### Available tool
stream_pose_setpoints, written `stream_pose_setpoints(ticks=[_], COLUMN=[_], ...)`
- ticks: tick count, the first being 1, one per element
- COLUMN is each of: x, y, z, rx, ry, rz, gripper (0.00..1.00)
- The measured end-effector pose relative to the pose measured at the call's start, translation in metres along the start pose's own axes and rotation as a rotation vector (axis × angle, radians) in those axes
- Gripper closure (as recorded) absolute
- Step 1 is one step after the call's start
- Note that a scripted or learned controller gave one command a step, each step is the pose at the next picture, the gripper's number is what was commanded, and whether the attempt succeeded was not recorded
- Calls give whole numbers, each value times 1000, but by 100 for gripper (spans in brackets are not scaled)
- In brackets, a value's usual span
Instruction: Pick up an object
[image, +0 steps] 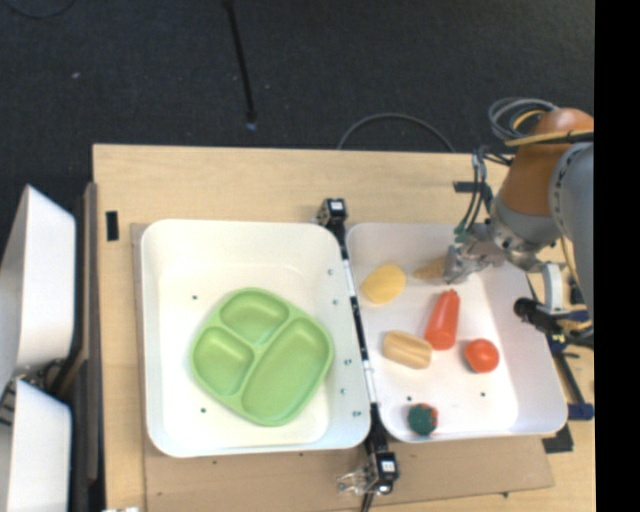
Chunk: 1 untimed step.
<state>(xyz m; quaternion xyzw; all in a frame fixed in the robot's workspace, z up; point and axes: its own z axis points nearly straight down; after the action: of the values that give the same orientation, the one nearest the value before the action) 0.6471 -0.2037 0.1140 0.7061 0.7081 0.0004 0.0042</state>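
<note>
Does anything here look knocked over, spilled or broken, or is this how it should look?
Nothing stands out. The green divided plate lies flat in the left bin. In the right bin, the yellow piece, orange-red carrot-like piece, bread roll, small red piece and dark green-and-red piece lie loose, undamaged. The gripper hangs over that bin's far side.

Open floor in right bin (500, 395) between scattered toy foods (441, 318).
</note>
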Motion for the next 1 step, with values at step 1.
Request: stream_pose_setpoints(ticks=[1], x=[-4], y=[-7], z=[-53], rx=[0], ry=[4], rz=[3], gripper=[100])
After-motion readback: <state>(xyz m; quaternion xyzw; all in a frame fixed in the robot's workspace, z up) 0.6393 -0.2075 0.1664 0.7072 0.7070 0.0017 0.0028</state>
